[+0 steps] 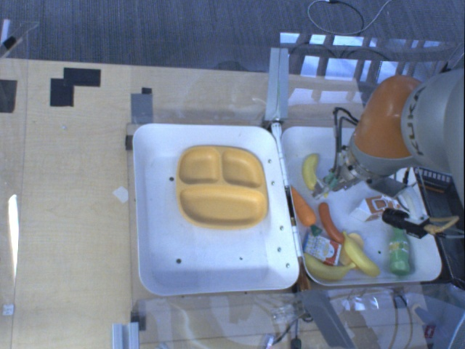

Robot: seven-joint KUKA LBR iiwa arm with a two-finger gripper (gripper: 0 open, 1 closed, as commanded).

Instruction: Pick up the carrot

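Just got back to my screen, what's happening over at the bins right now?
The arm is reaching into the right bin, its gripper hovering beside a banana. The carrot lies by the bin's left wall, not picked up. The left bin holds a yellow divided tray.

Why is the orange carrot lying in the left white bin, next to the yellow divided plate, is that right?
No. The camera view shows the orange carrot in the right white bin, against its left wall. The yellow divided plate sits in the left white bin.
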